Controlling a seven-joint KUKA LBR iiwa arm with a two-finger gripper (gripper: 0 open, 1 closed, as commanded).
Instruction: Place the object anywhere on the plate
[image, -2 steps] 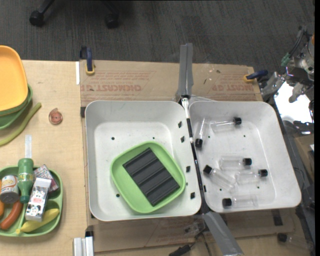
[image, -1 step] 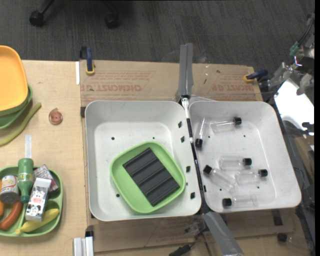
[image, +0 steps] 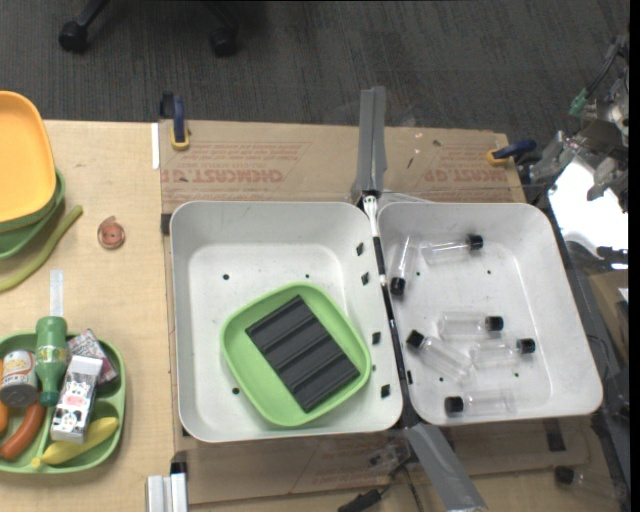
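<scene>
Calling the gripper's state is beyond me, I cannot tell it. Clear vials (image: 462, 325) lie scattered in the right bin (image: 540, 290), well apart from the green plate (image: 233, 345) in the left bin (image: 250, 255), which carries only a dark ribbed slab (image: 300, 352). If a vial is the object, pick and place both look left to do.

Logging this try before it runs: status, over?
Green plate in left bin, dark ridged block lying on it. Clear black-capped vials loose in right bin. Nothing blocking the plate.
</scene>
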